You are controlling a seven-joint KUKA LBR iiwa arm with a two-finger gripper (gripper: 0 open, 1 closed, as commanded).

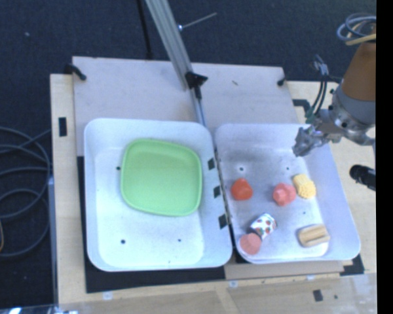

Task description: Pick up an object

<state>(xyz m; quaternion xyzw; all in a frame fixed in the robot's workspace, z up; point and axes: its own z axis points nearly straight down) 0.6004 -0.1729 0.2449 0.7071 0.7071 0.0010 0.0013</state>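
Gripper [301, 146]: hovering over the right bin [337, 188], near its far edge; cannot tell its state.
Yellow corn toy [304, 186]: lying nearest, just beside a red piece [283, 194].
Handling: looking light, bumpy, likely plastic; pinching across its narrow middle seems safest.

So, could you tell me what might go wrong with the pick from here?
The yellow toy and red toy sit very close, so the gripper above them may nudge one while closing on the other. The bread-like piece lies near the right bin's wall, which may block a finger.
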